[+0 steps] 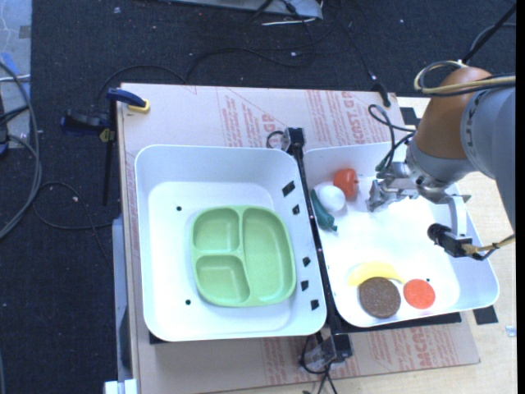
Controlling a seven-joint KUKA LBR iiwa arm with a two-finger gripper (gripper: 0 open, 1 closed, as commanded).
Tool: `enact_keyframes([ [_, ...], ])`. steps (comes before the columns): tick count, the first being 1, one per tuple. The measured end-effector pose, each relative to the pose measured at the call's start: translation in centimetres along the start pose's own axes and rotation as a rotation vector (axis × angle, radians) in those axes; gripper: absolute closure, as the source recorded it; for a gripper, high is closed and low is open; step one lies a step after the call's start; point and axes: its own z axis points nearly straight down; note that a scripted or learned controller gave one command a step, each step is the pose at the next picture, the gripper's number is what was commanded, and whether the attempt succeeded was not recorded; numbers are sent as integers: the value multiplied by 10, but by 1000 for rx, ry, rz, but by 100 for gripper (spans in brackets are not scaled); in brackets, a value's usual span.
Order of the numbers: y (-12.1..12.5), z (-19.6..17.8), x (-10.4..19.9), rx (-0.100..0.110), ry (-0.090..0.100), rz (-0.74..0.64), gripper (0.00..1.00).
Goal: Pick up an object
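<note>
With the gripper [379, 197] so near the orange object [346, 181] and white ball [330, 196] just beside it (finger spread: cannot tell), a descent could nudge them apart.

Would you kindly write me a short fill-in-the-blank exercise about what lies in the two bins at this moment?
1. The green divided tray lies in the ____ bin.
2. The green divided tray has ____ compartments.
3. The brown disc lies between the yellow piece and the ____ disc.
4. The gripper hangs over the ____ bin, near the white ball.

Missing words: left; three; orange-red; right
</note>
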Motion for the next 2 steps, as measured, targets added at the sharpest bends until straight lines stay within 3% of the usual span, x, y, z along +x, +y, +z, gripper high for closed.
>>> enact_keyframes([
  [2,3,-109,-18,6,3,-1,100],
])
